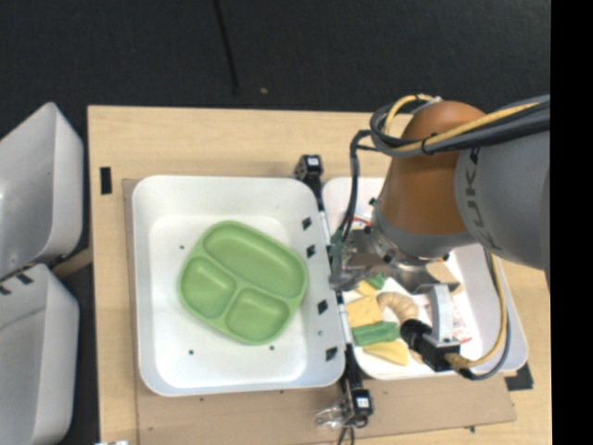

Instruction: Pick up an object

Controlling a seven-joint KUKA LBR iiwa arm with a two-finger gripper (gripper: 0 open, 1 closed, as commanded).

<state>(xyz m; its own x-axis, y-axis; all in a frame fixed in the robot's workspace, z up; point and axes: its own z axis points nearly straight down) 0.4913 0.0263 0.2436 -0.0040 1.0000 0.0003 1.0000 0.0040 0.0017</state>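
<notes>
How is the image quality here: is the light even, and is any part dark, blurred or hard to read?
In the camera view, light is soft and even on the left bin, so the green divided plate reads sharply; the floor beyond the bench is almost black; the arm covers and shades much of the right bin, where the small objects look cluttered and slightly soft.

One fixed camera hangs above the bench (111, 248), looking down at a slant. Both bins sit in frame, the arm (491, 184) entering from the right.
</notes>
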